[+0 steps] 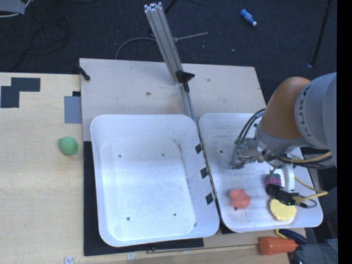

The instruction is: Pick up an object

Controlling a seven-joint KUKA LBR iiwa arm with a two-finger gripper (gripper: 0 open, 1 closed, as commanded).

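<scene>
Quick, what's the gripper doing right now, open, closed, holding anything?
Gripper: low over the right white bin; open or closed cannot be told. Nothing visible in it; the red lumpy object lies apart.

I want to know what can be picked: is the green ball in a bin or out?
Out. The green ball lies on the wooden bench surface, left of the left bin, apart from its rim.
</scene>
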